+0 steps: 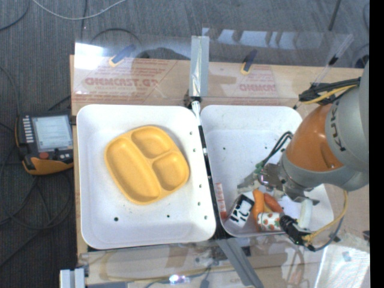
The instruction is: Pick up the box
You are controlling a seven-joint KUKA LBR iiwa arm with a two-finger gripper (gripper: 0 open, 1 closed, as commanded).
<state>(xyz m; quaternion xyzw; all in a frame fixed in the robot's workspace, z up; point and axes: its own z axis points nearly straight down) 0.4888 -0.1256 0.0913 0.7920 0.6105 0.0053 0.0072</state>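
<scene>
Two white bins sit side by side. The left bin [96, 221] has a yellow three-part tray [147, 164] lying flat in the middle. The right bin [240, 125] has clutter packed in its near corner: the box [242, 209], black and white, lies tilted by the near wall, touching a carrot [258, 204] just to its right. A small white cube with red and green spots [269, 221] sits below the carrot. The arm [321, 146] hangs over that corner, gripper [271, 182] low, just above the carrot and box. Can't tell if it's open or closed. A pendant [45, 138] lies on the floor left of the bench.
</scene>
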